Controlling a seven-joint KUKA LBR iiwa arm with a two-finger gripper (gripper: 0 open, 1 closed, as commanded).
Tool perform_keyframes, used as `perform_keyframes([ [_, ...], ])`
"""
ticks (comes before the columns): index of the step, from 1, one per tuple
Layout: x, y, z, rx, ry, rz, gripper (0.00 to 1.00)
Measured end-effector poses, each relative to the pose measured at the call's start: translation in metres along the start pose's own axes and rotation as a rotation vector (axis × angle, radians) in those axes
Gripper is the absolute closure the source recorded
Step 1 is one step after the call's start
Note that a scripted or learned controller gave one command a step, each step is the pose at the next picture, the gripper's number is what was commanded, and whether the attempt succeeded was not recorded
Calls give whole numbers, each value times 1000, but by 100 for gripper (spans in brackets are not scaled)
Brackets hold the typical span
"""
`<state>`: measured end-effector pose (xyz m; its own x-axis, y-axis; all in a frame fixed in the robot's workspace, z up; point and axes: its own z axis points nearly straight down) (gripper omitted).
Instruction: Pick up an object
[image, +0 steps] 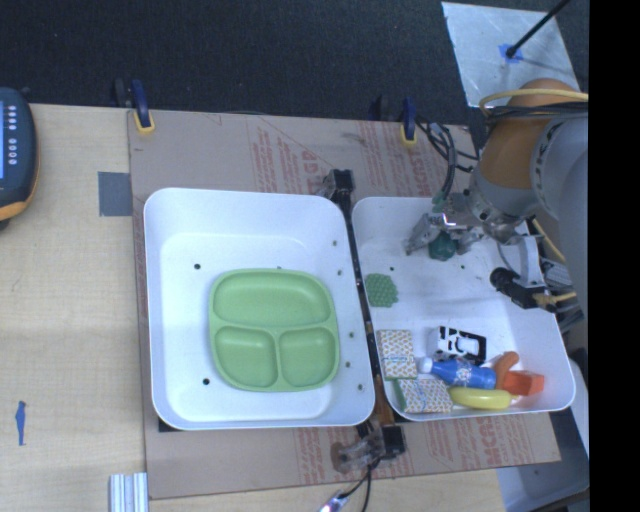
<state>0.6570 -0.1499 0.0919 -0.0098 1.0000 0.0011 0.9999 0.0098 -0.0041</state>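
We cannot tell the claw's (437, 238) state in the right bin (400, 215), and we fear it closes well apart from the clustered objects (460, 372).

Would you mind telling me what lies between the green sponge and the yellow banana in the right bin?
In the camera view, two patterned packets and a blue bottle lie between the green sponge and the yellow banana.

Green divided plate (273, 328) in left white bin (160, 300)

One fixed camera overhead, slanting down over both bins (160, 300), arm (540, 150) at its right.
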Motion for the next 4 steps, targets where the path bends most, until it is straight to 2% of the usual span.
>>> perform_keyframes([
  [1,-55,-1,-63,-7,-5,9,0],
  [2,-49,-2,-24,1,-1,3,0],
  [3,-50,-1,-36,2,-2,1,100],
  [4,-52,-69,-76,2,-1,7,100],
])
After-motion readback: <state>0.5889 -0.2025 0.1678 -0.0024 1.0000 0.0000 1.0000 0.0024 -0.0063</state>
